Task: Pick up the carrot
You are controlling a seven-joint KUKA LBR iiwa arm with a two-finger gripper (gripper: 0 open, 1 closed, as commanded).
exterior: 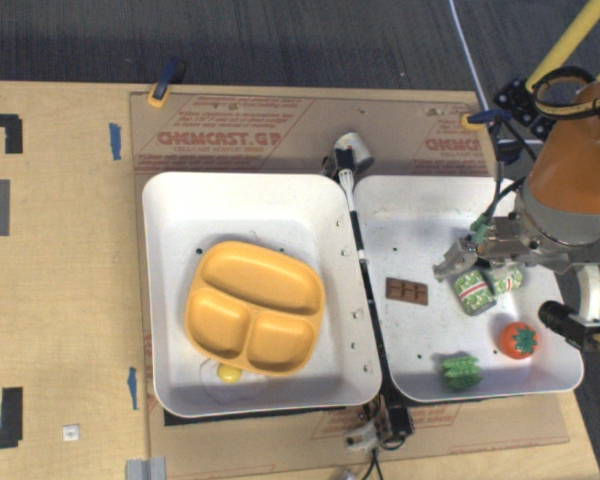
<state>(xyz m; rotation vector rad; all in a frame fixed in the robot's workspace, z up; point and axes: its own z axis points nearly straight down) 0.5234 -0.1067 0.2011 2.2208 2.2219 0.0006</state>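
An orange-red toy with a green leafy top [517,340], the only carrot-like item, lies in the right bin [420,208] near its front right corner. My gripper [483,258] hangs over the right half of that bin, up and to the left of this toy and apart from it. Directly under the gripper sits a green-and-white packet [475,292], partly covered by it. The grey arm with its orange band [575,168] comes in from the right edge.
A brown chocolate bar [406,291] lies mid-bin and a green broccoli piece [460,370] near the front wall. The left bin [170,268] holds a yellow divided plate [253,306] with a small yellow item [228,373] at its front edge.
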